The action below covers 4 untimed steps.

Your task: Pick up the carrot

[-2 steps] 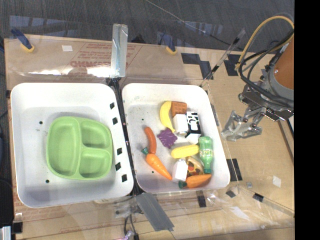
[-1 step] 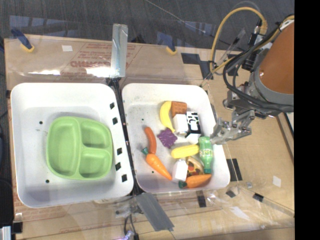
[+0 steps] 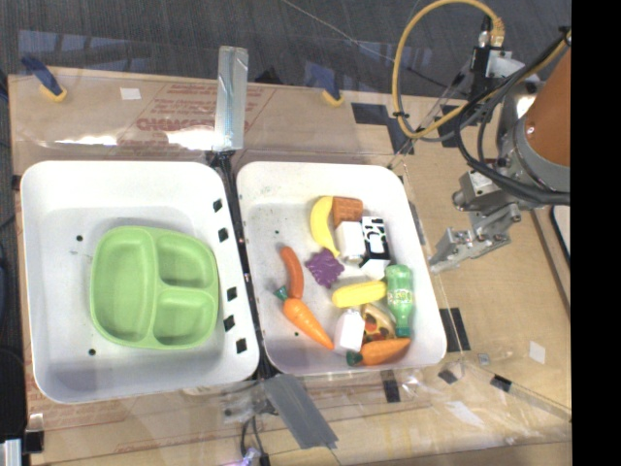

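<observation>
The carrot (image 3: 307,323) lies in the right bin (image 3: 275,202), near its front left. It is orange with a small green top that points to the upper left. My gripper (image 3: 464,245) hangs outside that bin, over the bench to its right, well apart from the carrot and with nothing seen in it. The grey arm with its orange band (image 3: 549,124) reaches in from the right edge.
Beside the carrot lie a red-orange pepper (image 3: 291,270), purple grapes (image 3: 325,268), a yellow corn piece (image 3: 359,292), a white block (image 3: 349,330), a green bottle (image 3: 399,299), a banana (image 3: 321,223) and an orange piece (image 3: 384,351). A green divided plate (image 3: 152,286) sits in the left bin (image 3: 58,187).
</observation>
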Each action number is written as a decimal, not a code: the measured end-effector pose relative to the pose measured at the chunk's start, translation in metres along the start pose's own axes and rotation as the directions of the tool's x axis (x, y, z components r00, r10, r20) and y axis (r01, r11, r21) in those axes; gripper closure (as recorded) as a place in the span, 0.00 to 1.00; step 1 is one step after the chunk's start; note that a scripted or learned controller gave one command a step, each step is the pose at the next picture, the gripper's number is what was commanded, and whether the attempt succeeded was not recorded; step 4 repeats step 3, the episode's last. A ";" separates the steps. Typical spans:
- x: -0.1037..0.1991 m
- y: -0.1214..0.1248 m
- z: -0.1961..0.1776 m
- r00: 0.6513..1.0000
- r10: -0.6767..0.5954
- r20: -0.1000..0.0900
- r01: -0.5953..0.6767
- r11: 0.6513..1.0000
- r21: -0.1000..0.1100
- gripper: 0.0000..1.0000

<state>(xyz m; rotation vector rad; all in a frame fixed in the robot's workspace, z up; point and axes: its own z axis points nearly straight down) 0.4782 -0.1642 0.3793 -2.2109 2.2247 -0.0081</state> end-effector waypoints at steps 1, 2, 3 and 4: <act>0.042 0.001 0.030 0.951 -0.309 0.005 0.309 0.951 -0.008 1.00; 0.023 0.000 0.046 0.740 -0.672 0.006 0.672 0.740 -0.005 1.00; 0.033 -0.010 0.042 0.490 -0.871 0.002 0.871 0.490 0.000 1.00; 0.033 -0.010 0.042 0.490 -0.871 0.002 0.871 0.490 0.000 1.00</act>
